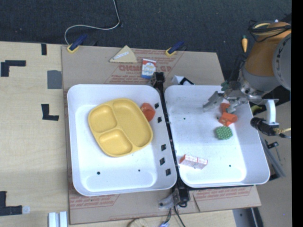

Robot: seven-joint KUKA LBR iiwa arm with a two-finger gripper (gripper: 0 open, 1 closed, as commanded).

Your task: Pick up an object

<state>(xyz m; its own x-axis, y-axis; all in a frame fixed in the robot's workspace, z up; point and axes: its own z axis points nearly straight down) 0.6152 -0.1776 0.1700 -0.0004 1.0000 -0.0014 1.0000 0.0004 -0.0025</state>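
I'm seeing the fingers (211, 101) spreading wide, gripping nothing, the gripper (221, 103) hovering over the right bin (189, 96). A blocky orange object (228, 118) is lying just beneath, a bumpy green ball (224, 133) beside it, open floor leftward.

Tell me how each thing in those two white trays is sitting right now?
Yellow divided plate: flat in the left bin, tilted askew.
Orange cup: on its side by the plate's edge.
Green ball: loose in the right bin.
Orange block: lying just under the pincer.
Small red-and-white packet: lying flat.
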